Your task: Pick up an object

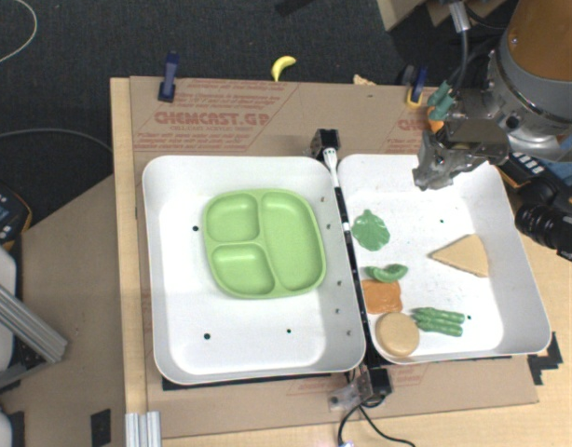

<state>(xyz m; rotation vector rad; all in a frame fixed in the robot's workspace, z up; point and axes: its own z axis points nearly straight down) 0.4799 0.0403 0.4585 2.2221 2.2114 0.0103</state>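
Note:
My gripper [436, 176] hangs over the far part of the right bin [510, 240], above its bare floor, with nothing seen between its fingers. In that bin lie a green leafy piece [370, 230], a smaller green leaf [389, 272], an orange block [381, 296], a round tan cookie [397, 334], green bean pods [439, 319] and a tan wedge [463, 255]. The nearest piece, the green leafy one, lies to the near left of the gripper. The wedge lies nearer to the camera than the gripper.
The left bin [174, 259] holds a green divided plate [265, 243]. Both bins rest on a brown board [221, 119] with blue clamps [169, 76] at its far edge. A yellow banana-shaped piece [282, 65] lies beyond the board. The arm [537, 54] fills the upper right.

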